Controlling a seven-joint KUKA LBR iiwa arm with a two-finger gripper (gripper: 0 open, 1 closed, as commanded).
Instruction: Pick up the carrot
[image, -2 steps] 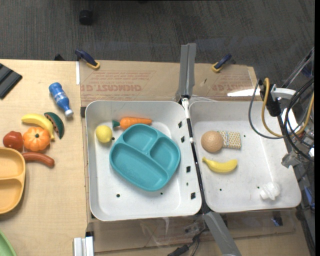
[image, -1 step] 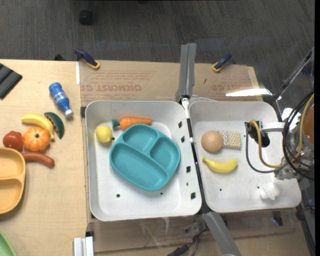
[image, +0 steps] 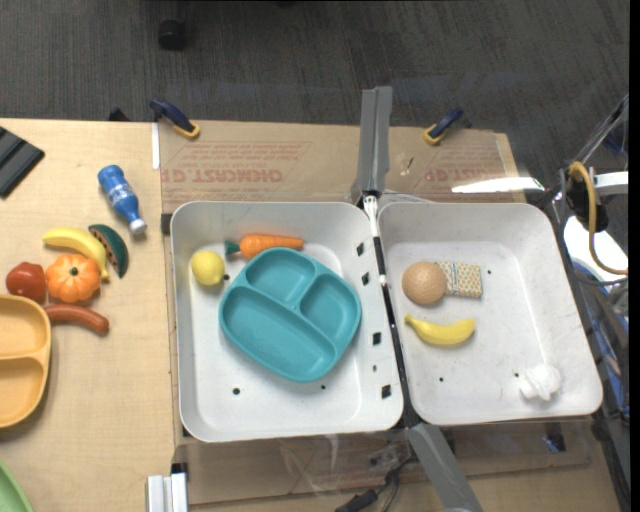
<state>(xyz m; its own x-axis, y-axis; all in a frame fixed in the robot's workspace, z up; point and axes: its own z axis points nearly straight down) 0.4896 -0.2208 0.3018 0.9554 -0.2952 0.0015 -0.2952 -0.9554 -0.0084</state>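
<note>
The carrot (image: 265, 243) is orange with a green stub at its left end. It lies flat along the back wall of the left bin (image: 290, 400), lengthwise left to right. Its near side is close against the far rim of a teal divided plate (image: 290, 315). A yellow lemon (image: 207, 268) sits just left of and below the carrot's green end. Nothing covers the carrot.
The right bin (image: 500, 330) holds a brown ball (image: 424, 283), a cracker (image: 461, 279), a banana (image: 441, 330) and a small white object (image: 541, 382). Toy foods, a blue bottle (image: 121, 198) and an orange plate (image: 20, 360) lie on the bench to the left. Cables (image: 585, 215) hang at the right edge.
</note>
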